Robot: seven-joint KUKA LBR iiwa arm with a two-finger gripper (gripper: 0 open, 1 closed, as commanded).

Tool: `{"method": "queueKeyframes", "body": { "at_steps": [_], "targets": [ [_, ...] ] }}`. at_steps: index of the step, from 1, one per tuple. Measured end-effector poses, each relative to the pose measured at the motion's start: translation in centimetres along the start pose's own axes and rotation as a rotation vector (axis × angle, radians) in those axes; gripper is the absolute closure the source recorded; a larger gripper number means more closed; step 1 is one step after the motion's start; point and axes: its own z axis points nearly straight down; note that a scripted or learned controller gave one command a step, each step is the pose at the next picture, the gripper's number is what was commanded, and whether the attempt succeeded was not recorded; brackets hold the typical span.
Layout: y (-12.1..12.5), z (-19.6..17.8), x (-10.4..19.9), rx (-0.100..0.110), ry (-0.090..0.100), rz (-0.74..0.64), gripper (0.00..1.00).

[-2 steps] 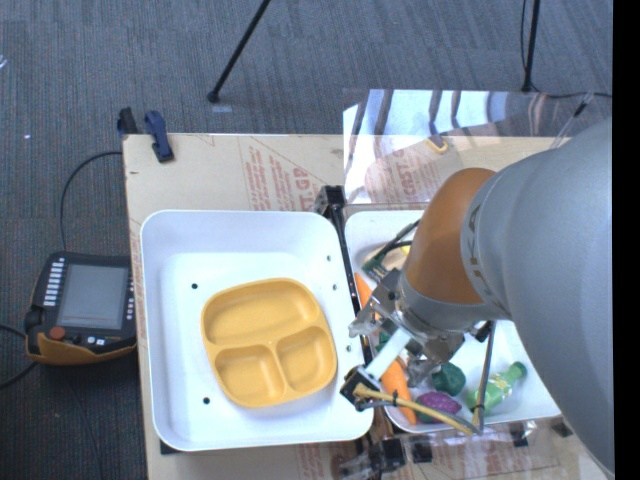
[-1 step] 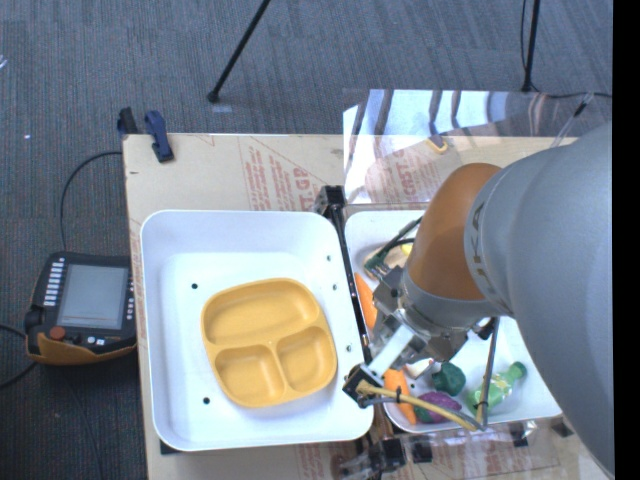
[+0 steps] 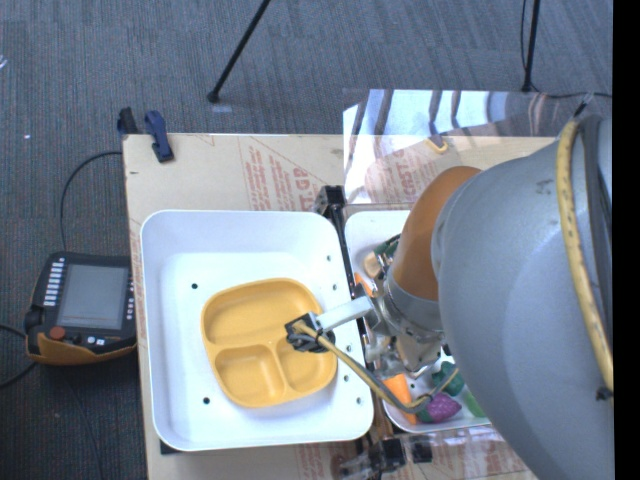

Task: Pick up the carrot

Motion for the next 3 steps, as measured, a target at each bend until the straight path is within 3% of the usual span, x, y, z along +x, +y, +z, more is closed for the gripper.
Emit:
{"method": "queueKeyframes", "body": {
  "at_steps": [1,2,3],
  "targets": [
    [3.4,-0.1,-0.6,0.002,0.0,-0.032,1.0],
    [-2.0,0.0,0.4,0.002,0.001,-0.002,1.0],
    [1.7,-0.1,4.2,0.0,0.002,0.006,1.0]
  ]
}}
